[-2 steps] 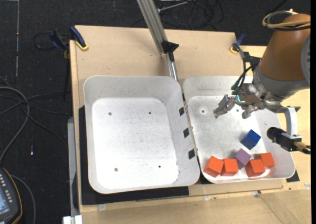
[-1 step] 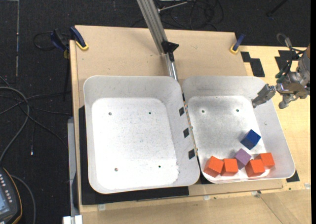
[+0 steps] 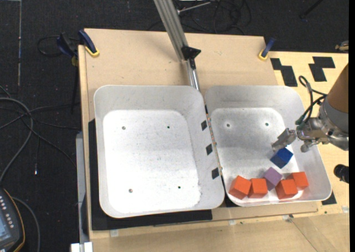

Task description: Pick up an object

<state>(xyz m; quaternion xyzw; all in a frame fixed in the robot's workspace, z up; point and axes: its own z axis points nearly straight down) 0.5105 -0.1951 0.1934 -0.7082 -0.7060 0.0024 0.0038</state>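
Blue cube (image 3: pixel 283 157) sits tilted in the right bin (image 3: pixel 244 113), toward its right wall, slightly apart from the other blocks. Along the bin's near edge: orange cube (image 3: pixel 240 186) touching a second orange cube (image 3: pixel 258 187), then a purple cube (image 3: pixel 273 176), then two more orange cubes (image 3: pixel 287 188) (image 3: pixel 300 180) at the near right corner.

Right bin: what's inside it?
The right bin holds a blue cube, a purple cube and four orange cubes along its near edge. The gripper hangs above the blue cube, hiding the bin floor beneath it.
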